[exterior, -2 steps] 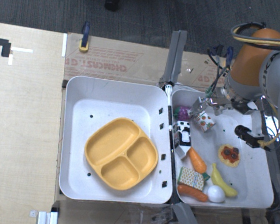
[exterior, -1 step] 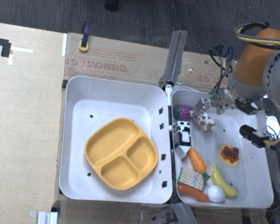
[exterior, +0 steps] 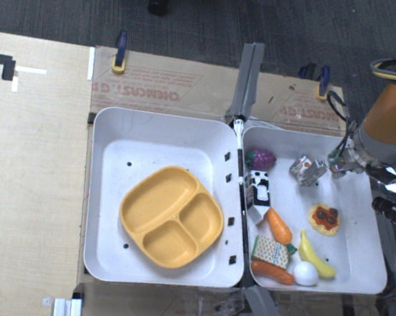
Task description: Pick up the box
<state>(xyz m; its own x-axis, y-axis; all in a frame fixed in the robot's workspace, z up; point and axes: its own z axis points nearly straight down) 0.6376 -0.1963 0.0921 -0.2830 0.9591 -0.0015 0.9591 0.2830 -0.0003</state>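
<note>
A small box (exterior: 271, 251) with a green and yellow face lies near the front of the right bin (exterior: 365, 205), between two carrots. A black and white carton (exterior: 257, 190) lies against that bin's left wall, below a purple grape bunch (exterior: 261, 158). My gripper (exterior: 308, 170) is a silvery piece at the back middle of the right bin, apart from both the box and the carton. It is well behind and to the right of the small box. Nothing shows in its grasp.
In the right bin lie an orange carrot (exterior: 279, 226), a second carrot (exterior: 272, 272), a white egg (exterior: 305, 273), a banana (exterior: 315, 256) and a small tart (exterior: 324, 219). A yellow divided plate (exterior: 171, 216) sits in the left bin (exterior: 108, 178).
</note>
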